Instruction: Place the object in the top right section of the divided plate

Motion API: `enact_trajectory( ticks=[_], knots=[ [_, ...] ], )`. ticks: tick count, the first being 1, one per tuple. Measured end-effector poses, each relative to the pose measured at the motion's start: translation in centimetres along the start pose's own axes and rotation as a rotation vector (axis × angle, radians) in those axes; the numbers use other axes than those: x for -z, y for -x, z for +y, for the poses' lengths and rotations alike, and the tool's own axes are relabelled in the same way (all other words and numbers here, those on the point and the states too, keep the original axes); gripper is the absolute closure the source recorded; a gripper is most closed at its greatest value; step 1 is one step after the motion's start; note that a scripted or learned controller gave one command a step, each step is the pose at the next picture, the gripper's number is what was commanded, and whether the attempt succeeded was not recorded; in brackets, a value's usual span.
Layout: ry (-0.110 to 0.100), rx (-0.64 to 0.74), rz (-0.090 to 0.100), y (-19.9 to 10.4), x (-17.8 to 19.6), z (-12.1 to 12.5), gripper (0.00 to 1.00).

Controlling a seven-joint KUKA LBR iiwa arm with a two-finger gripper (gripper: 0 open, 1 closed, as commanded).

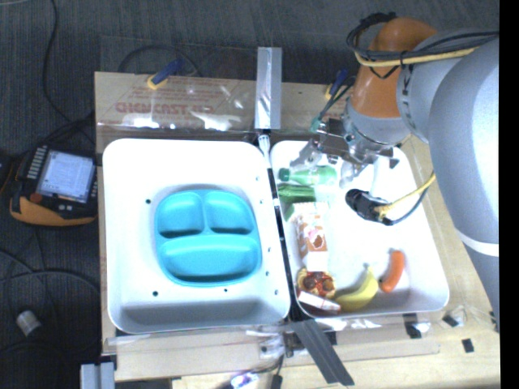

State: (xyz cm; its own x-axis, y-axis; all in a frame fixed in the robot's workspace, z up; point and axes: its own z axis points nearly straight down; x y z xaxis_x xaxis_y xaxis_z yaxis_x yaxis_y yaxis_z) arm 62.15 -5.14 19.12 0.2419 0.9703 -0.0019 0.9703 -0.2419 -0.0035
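A blue divided plate (209, 235) lies in the left bin (130, 298), with two small sections at its far side and one long section at the near side. My gripper (323, 154) hangs low over the far left part of the right bin (426, 282). It is right above a light green bottle-like object (309, 174), whose upper end it hides. A darker green piece (295, 191) lies just in front of that object. Nothing rests on the plate.
The right bin also holds a white and pink snack packet (313, 232), a banana (359, 291), an orange-red sausage (392, 271) and a dark red item (315, 283). A black and yellow cable end (366, 204) dangles from the arm. The arm fills the right side.
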Motion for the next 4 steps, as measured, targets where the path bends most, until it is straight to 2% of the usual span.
enact_trajectory(
  ticks=[2,3,4],
  knots=[
    [0.000,0.000,0.000,0.0,0.0,0.0,0.00],
    [0.002,0.033,-0.002,2.0,11.4,-4.1,0.00],
    [0.002,0.033,-0.002,2.0,11.4,-4.1,0.00]
  ],
)
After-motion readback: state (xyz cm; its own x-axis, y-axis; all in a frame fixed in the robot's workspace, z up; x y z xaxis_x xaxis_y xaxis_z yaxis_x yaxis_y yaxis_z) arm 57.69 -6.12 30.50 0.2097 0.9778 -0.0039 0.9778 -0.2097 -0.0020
